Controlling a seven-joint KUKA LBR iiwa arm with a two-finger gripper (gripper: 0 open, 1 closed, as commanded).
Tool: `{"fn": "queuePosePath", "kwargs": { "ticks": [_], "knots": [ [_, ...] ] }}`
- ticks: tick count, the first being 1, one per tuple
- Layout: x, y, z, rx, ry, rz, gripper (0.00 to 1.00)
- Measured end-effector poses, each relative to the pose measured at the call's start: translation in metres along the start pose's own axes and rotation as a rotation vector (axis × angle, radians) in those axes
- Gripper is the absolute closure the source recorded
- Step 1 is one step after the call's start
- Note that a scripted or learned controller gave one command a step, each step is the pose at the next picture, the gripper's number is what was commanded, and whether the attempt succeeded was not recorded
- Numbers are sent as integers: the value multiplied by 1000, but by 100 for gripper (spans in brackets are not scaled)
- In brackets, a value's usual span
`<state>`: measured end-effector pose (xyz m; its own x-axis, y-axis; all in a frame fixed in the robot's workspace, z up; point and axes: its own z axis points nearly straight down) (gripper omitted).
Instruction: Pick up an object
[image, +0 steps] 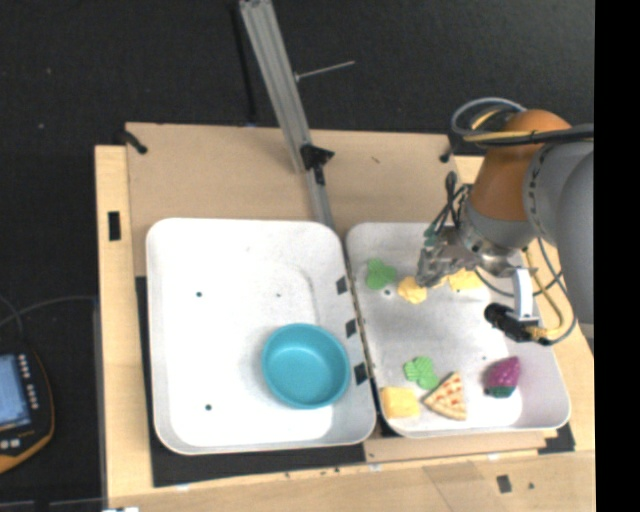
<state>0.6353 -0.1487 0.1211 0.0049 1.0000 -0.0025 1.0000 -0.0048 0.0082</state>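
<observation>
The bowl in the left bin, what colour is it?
Teal blue bowl, clearest in the camera view.

Two bins side by side on the tabletop (220, 170)

Going off the bowl (305, 365) in the left bin (200, 300): the right bin (470, 320) sits to its right, holding the pizza slice (447, 397), with the pincer (432, 272) further back.

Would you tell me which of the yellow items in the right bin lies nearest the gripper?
The yellow piece just below the gripper; the yellow block sits far off at the bin's near edge.
</observation>
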Motion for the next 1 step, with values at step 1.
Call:
{"fn": "queuePosePath", "kwargs": {
  "ticks": [1],
  "knots": [
    [3, 2, -45, 2, 2, -7, 100]
  ]
}}
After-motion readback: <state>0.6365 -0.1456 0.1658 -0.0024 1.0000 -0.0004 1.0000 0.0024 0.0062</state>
